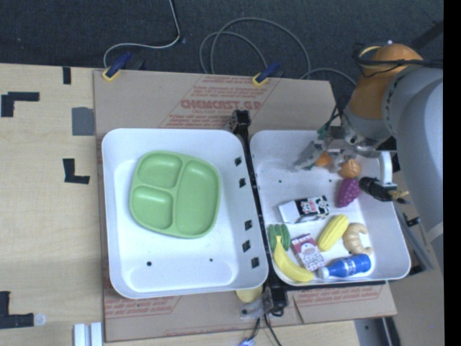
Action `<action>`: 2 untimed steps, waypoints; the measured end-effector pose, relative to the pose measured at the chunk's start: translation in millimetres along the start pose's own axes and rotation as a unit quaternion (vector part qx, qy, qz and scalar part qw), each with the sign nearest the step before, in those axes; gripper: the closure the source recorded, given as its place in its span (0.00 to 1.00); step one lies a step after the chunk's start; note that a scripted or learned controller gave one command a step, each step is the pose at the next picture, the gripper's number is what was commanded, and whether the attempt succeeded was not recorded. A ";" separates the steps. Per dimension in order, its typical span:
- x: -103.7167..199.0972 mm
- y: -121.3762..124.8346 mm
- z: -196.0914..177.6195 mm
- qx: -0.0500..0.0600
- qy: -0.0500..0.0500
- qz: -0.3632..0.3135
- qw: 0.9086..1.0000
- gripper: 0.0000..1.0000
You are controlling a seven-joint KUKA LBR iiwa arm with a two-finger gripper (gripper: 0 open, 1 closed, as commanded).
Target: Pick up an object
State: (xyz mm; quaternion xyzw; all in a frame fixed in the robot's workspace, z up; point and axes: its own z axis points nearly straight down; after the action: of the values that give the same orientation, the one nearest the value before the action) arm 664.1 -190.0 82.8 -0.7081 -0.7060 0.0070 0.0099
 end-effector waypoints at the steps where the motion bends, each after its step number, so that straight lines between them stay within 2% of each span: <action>1: -2.2 0.4 0.2 0.001 0.002 -0.001 1.000 0.00; 2: -6.0 -3.5 -5.9 0.008 0.000 0.000 1.000 1.00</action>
State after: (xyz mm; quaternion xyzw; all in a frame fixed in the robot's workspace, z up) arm 660.7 -196.1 88.8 -0.7080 -0.7059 0.0126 0.0153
